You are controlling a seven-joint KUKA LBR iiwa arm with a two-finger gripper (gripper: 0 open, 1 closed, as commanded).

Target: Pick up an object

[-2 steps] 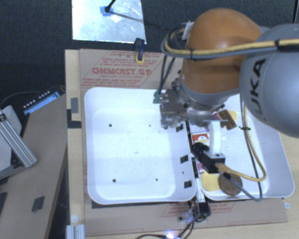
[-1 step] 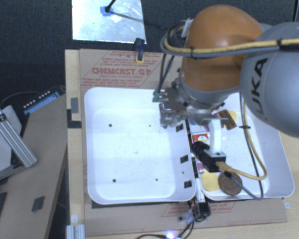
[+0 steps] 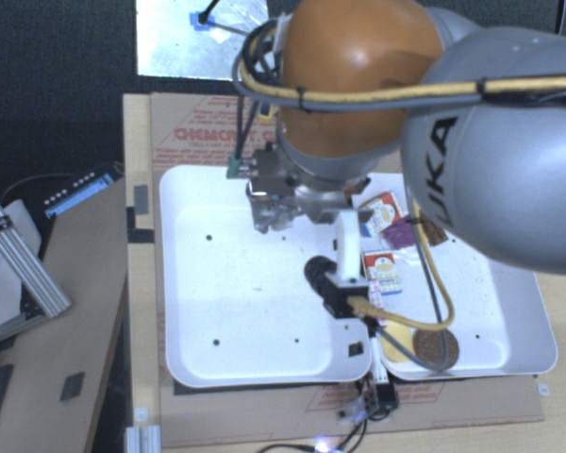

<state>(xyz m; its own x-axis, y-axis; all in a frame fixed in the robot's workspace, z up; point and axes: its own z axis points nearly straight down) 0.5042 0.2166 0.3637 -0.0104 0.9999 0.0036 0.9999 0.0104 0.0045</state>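
My gripper (image 3: 267, 217) hangs over the back right part of the left white bin (image 3: 226, 300), just above its floor, with the big grey and orange arm above it. Nothing shows under or in it. In the right bin (image 3: 509, 319), partly hidden by the arm, lie a red and white packet (image 3: 383, 212), a purple item (image 3: 402, 237) beside it, a second small printed packet (image 3: 385, 275) nearer the front, and a brown round disc (image 3: 438, 348) at the front edge.
Both bins rest on a cardboard sheet (image 3: 198, 135) on the bench. A metal frame (image 3: 19, 262) and a blue-striped device (image 3: 75, 189) stand off to the left. A shiny plate (image 3: 193, 26) lies at the back.
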